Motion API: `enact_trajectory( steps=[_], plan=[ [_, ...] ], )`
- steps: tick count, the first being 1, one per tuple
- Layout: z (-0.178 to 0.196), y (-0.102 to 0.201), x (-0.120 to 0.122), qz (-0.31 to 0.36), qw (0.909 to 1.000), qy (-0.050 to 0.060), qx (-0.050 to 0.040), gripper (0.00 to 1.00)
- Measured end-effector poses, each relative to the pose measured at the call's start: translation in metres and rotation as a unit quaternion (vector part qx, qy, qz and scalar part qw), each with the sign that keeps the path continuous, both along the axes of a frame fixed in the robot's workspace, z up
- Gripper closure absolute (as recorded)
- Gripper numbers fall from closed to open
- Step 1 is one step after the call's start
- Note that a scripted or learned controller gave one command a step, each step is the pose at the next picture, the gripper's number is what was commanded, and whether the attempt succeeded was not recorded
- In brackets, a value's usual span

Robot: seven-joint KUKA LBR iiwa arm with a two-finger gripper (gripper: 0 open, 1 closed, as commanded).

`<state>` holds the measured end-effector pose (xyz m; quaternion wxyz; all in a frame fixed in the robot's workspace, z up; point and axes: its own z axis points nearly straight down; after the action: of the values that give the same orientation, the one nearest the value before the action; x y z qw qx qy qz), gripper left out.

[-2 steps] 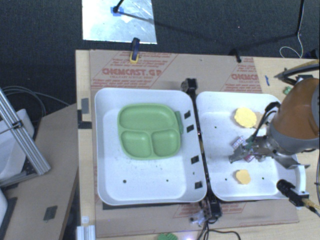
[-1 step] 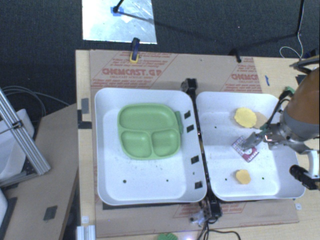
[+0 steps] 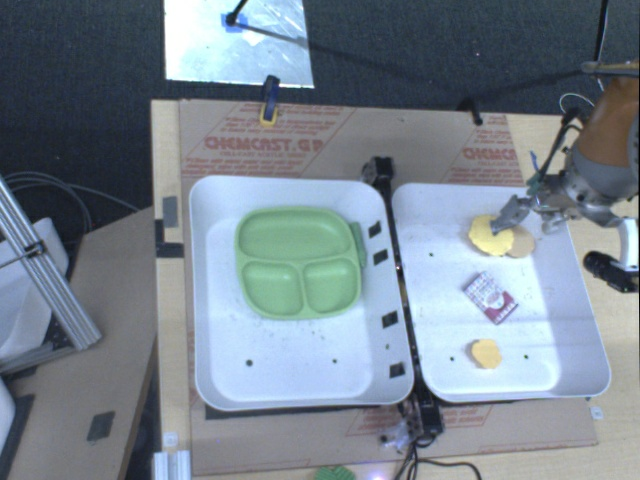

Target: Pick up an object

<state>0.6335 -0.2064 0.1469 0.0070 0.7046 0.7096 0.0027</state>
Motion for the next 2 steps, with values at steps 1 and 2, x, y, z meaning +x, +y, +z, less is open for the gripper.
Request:
enact_trajectory(
  steps=[1,2],
  plan=[
    [-0.063,0.001,0.031,0.000,1.0000,0.003,0.0021,0.00],
    [0.046,-0.002,-0.031,-0.004,1.0000,0.002,0.0012,0.00]
  ],
)
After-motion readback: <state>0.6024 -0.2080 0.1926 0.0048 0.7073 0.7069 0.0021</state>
